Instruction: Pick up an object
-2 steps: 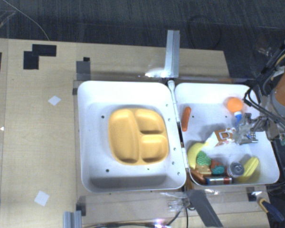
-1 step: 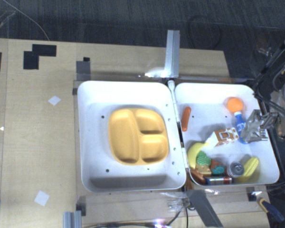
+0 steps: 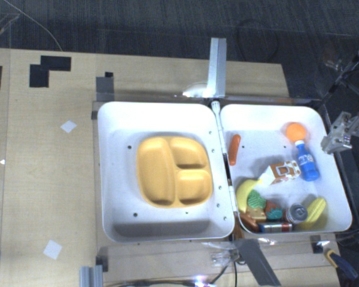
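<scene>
While no single object is marked as the target, the candidates all sit in the right bin (image 3: 269, 121): an orange ball (image 3: 295, 130) near the far right corner, a blue bottle (image 3: 306, 163) just in front of it, touching or nearly so, and a thin orange carrot-like stick (image 3: 233, 149) lying along the left wall. Near the middle lies a small white-and-orange carton (image 3: 282, 172), tilted. The front of this bin is a crowded heap and hard to separate: a yellow-green round fruit (image 3: 245, 191), a green bumpy piece (image 3: 256, 202), a metal can end (image 3: 297, 212), a yellow banana-like shape (image 3: 316, 210) at the right, plus dark red and teal bits too jumbled to name. Which pieces touch or overlap there cannot be told.

The pincer (image 3: 341, 135) shows at the right edge, just outside the right bin's right rim, a grey metallic shape, small and blurred; cannot tell whether its fingers are apart or together, and nothing is visibly between them. The arm behind it is cut off by the frame.

The left bin (image 3: 116, 160) holds one yellow divided tray (image 3: 172, 170), lying flat about centre, with one long compartment on the left and two smaller ones on the right. Both bins sit side by side on the wooden tabletop (image 3: 42, 160), touching along a shared middle edge. A grey metal post (image 3: 218, 67) stands behind that seam.
</scene>
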{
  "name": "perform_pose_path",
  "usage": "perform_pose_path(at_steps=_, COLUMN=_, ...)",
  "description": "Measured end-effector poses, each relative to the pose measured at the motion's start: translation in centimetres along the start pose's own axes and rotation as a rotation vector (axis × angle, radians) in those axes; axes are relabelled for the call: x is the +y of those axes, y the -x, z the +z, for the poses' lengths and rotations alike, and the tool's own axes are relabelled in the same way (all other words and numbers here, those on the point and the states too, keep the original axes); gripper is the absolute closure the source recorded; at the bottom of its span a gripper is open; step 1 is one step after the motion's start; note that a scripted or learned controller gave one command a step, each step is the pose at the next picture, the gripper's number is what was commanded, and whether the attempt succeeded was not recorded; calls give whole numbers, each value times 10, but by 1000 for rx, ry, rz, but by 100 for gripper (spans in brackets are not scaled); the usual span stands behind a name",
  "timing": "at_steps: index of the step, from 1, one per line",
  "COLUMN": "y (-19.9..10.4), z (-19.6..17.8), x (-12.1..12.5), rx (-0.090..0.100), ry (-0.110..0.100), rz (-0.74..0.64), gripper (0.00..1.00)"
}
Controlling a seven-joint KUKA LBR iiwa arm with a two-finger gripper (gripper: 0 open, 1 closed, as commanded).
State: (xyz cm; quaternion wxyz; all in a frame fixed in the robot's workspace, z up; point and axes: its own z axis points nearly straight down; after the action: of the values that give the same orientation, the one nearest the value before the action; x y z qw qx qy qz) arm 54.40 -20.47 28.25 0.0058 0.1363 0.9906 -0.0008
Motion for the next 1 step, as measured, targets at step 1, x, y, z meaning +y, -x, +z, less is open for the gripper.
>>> perform_pose_path(at_steps=1, y=-34, z=160, x=-9, rx=14, ry=1, rz=-14, gripper=100)
